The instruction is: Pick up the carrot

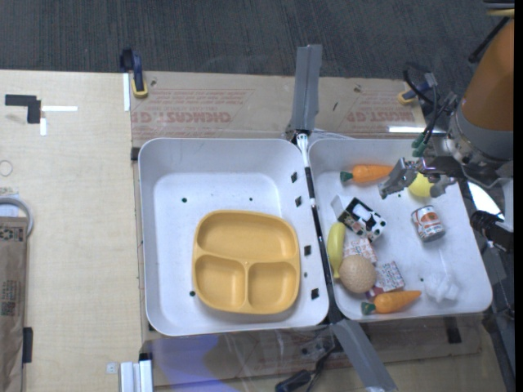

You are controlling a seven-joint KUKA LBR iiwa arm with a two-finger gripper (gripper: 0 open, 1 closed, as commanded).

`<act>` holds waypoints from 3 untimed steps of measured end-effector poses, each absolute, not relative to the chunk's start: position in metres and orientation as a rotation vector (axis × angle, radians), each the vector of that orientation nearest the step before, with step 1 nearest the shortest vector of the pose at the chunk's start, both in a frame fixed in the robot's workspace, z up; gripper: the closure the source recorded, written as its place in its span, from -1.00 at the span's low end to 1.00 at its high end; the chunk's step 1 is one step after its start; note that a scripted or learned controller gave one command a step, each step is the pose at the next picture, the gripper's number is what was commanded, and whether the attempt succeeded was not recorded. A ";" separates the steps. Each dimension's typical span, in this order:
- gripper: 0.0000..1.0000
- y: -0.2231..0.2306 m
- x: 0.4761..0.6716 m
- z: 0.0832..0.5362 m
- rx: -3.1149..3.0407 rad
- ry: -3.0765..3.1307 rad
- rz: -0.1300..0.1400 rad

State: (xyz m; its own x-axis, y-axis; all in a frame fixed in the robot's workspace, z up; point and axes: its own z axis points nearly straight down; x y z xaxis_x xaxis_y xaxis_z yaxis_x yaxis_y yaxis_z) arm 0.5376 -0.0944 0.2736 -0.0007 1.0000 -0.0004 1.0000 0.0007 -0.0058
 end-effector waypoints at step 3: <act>-1.00 -0.158 0.652 0.189 -1.909 -2.495 0.002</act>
State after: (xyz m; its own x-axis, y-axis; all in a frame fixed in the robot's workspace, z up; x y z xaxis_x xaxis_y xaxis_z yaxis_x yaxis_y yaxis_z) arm 0.6521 -0.1580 0.1888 -0.2612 0.9653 -0.0005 0.9653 0.2612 -0.0010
